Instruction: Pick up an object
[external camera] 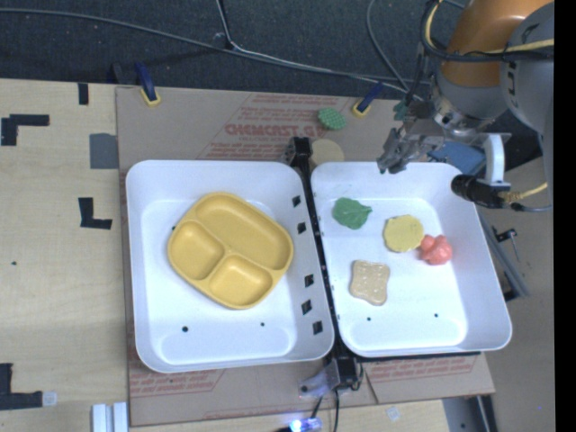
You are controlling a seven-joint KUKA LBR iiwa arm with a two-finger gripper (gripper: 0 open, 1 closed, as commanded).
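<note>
Closest to the lens is the tan toast-shaped piece [369, 282] in the right white bin [477, 331], sitting alongside a green leafy lump [351, 212], a round yellow disc [403, 233] and a pinkish-red blob [436, 249] touching that disc. A yellow divided plastic tray [230, 249] sits in the left white bin [148, 331]. The claw [393, 162] hangs over the right bin's far rim with nothing in it; can't tell its spread.

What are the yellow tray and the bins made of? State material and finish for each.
Yellow tray: looks like moulded plastic with a smooth, dull sheen; it has rounded compartment walls and one even colour throughout. Bins: probably thin rigid plastic, smooth white with soft highlights along rounded rims; painted metal cannot be ruled out from the look alone.
</note>
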